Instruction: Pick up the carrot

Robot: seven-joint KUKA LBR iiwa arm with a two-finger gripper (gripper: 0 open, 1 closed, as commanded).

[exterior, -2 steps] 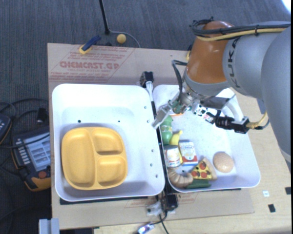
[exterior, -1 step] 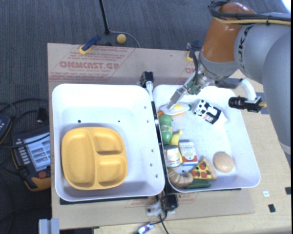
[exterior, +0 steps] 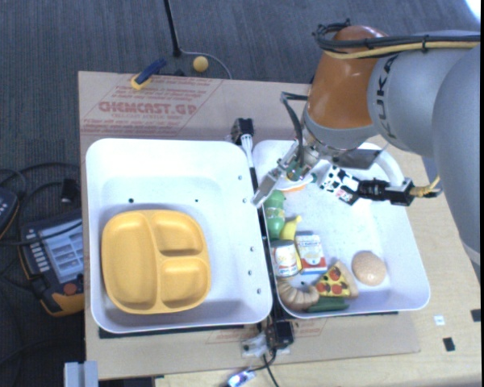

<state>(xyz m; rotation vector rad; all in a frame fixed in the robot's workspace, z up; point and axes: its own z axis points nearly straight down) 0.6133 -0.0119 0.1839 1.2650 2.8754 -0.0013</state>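
Note:
The carrot (exterior: 297, 186) shows as a thin orange sliver in the far left part of the right bin (exterior: 403, 252), mostly hidden under the gripper. The gripper (exterior: 279, 181) hangs low over that corner, right above the carrot and close to the wall between the two bins. The view does not show whether the carrot is in its grasp. The grey arm with its orange band (exterior: 347, 79) reaches in from the right above the bin's far edge.
Just in front of the carrot lie a green vegetable (exterior: 273, 209) and a yellow-green piece (exterior: 288, 229). Further forward are a small can (exterior: 286, 259), a carton (exterior: 310, 248), a pizza slice (exterior: 333, 280), a bagel (exterior: 297, 297) and a brown egg (exterior: 369, 268). The left bin (exterior: 169, 164) holds a yellow divided plate (exterior: 155, 258).

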